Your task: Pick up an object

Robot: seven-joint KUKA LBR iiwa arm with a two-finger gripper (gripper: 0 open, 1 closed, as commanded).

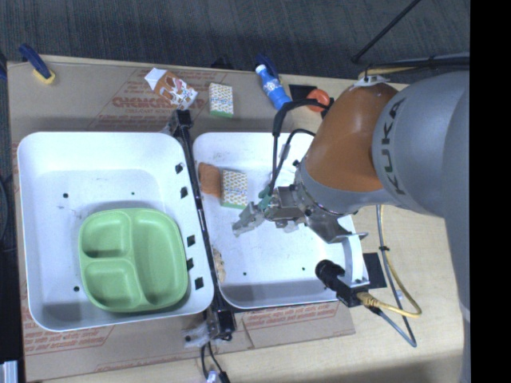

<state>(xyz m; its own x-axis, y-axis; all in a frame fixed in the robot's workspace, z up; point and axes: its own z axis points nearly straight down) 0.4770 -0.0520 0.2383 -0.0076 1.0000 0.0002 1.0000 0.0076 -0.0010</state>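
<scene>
Hovering inside the right bin (239,298), the end effector (246,222) sits just below the patterned sponge (233,187), touching nothing. Whether it is wide or narrow cannot be told.

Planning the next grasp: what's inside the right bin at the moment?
In the right bin, an orange block and a patterned green-and-white block lie side by side near its upper left. The gripper hovers there; the arm covers the bin's right part.

A patterned green-white block (234,187) lies flat beside an orange block (210,179).
</scene>
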